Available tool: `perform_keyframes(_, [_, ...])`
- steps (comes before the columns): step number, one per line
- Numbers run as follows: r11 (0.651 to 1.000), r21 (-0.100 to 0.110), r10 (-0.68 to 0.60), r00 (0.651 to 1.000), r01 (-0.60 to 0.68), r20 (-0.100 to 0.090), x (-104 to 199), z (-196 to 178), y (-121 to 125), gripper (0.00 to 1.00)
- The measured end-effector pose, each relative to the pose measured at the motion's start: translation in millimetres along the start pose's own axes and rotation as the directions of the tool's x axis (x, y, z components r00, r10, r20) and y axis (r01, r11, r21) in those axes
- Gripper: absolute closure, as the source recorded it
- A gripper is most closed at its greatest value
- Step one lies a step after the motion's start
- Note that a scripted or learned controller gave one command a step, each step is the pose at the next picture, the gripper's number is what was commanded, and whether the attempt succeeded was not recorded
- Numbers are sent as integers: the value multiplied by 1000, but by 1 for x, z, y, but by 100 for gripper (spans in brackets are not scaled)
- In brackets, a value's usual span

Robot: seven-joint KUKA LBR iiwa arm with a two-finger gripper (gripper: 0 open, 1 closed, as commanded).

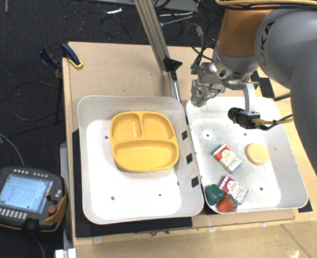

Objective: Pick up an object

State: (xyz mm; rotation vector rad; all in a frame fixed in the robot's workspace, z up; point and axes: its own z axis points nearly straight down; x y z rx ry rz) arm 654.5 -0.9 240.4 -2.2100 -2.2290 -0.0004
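My gripper (200, 98) hangs above the far left corner of the right bin (287, 198), with nothing visible between its fingers. Below it in that bin lie a small red and white carton (226, 158), a round tan disc (257, 153), a second red carton (233, 190), and a red and green toy vegetable (218, 198) at the near left corner. All of them sit well nearer the front than the gripper. A yellow divided plate (144, 141) lies in the left bin (94, 198).
A slanted metal pole (154, 31) crosses above the far edge between the bins. A black cable and fitting (243, 117) hang off the wrist over the right bin's far side. A teach pendant (24, 195) lies on the floor at left.
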Motion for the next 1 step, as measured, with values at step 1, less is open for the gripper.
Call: perform_keyframes(1, [1000, -2, -1, 1000, 1, 0, 65, 5, 0, 100])
